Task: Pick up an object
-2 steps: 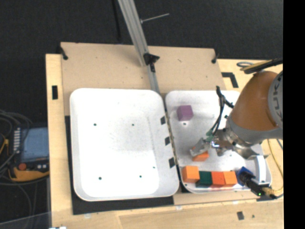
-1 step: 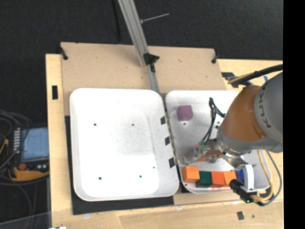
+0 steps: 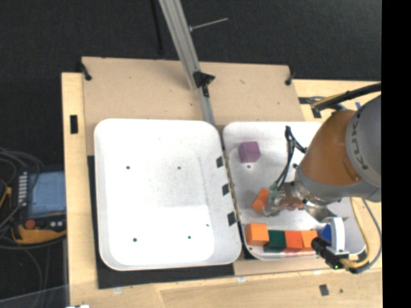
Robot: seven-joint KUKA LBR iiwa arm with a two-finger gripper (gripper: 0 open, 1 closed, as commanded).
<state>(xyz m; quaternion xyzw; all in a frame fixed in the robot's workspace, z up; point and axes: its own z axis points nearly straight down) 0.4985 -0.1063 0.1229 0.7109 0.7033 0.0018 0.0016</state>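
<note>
Over the middle of the right bin (image 3: 270, 133), my gripper (image 3: 277, 202) hangs low above the floor, and I cannot tell whether it is wide or narrow, or whether it holds anything. Just beside it, on the side toward the wall shared by the two bins, lies one tilted orange block (image 3: 260, 201); I cannot tell whether it touches me. Along the bin's near edge runs a row: one orange cube (image 3: 258, 233), one green block (image 3: 277, 239), an orange stretch (image 3: 298, 239) that may be one block or two, and one blue piece (image 3: 325, 231) partly hidden toward the near outer corner. Toward the far edge sits one purple cube (image 3: 249, 151), well apart from the rest. The left bin (image 3: 160, 191) lies alongside, the second of the two on the bench (image 3: 148, 76).
</note>
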